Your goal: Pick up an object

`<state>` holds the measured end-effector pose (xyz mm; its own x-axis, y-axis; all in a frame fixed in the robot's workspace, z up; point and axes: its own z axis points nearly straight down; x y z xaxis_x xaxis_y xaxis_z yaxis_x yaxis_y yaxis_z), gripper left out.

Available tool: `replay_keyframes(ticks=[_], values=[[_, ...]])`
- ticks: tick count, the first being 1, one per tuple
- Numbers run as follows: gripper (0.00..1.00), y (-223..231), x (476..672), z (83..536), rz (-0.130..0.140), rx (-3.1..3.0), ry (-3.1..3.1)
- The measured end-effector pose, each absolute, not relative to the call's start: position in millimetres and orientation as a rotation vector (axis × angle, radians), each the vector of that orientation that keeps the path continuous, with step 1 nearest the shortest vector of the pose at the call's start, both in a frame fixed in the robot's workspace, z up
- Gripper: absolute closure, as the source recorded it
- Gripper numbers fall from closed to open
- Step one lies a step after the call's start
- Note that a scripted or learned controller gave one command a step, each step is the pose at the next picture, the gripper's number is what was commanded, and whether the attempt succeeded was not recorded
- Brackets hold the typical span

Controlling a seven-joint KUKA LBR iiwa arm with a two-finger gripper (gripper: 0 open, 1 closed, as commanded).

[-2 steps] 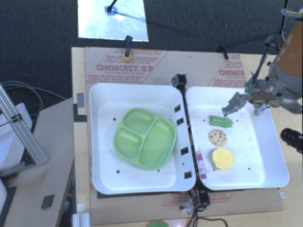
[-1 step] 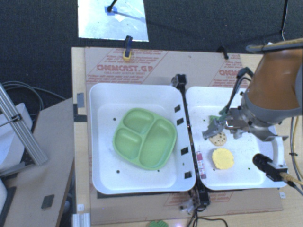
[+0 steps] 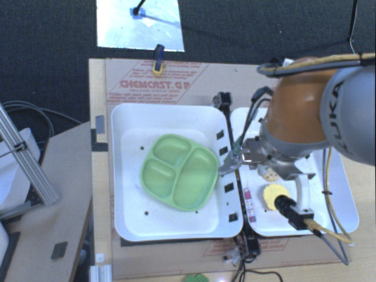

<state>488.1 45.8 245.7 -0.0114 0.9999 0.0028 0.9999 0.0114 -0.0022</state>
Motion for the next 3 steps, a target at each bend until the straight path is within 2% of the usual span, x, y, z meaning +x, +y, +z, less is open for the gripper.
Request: replay_keyframes(ticks=[1,2,3], values=[[0.0,124,485.4,212,0.001,-2.205,-2.231],[0.0,174,487.7,432,-0.032,-2.215,-2.238],[0.0,152,572.0,326,0.007,-2.225,-2.219]])
